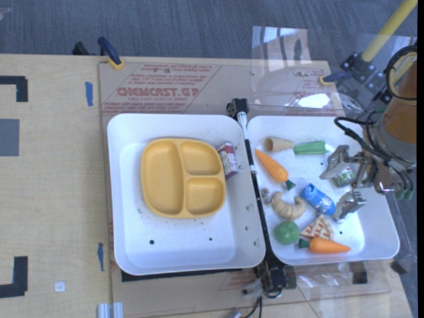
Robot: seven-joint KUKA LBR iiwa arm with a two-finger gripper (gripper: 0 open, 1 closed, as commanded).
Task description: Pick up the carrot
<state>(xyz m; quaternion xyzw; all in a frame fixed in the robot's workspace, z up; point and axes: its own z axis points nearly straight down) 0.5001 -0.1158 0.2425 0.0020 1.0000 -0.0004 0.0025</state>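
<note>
orange carrot (272, 166) lies unobscured; pincer (344, 188) spread open, gripping nothing, arm cropped

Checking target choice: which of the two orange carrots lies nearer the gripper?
The orange carrot at the right bin's front edge, beside the pizza slice; the other carrot lies by the divider.

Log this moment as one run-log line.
task: pick carrot | gripper: open, over right bin | carrot: lying in right bin, untouched | status: not grasped

Gripper (344, 184) low; fingers spread, empty
</note>
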